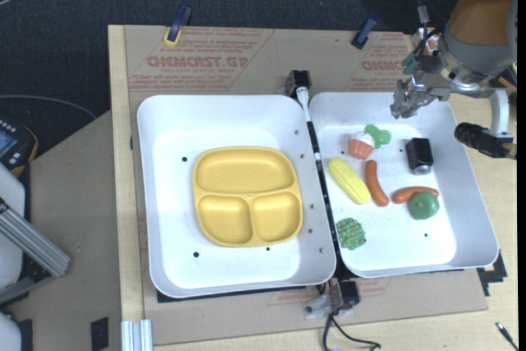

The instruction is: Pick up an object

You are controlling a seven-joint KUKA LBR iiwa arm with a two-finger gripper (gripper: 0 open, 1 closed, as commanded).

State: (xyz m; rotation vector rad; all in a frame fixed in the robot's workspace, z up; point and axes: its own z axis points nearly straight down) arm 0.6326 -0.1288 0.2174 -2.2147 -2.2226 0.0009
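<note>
tool (pixel 408 104): above right bin's (pixel 468 251) far edge, jaw state unclear | arm (pixel 481 12): angled down from upper right | below: black block (pixel 419 154), sausage (pixel 376 182), corn (pixel 348 180), green ball (pixel 424 205) | left bin (pixel 156 177): yellow tray (pixel 246 195)

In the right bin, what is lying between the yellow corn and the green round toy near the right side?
In the camera view, an orange sausage lies between the corn and the green round toy. A second, smaller sausage touches the green toy's upper left.
</note>
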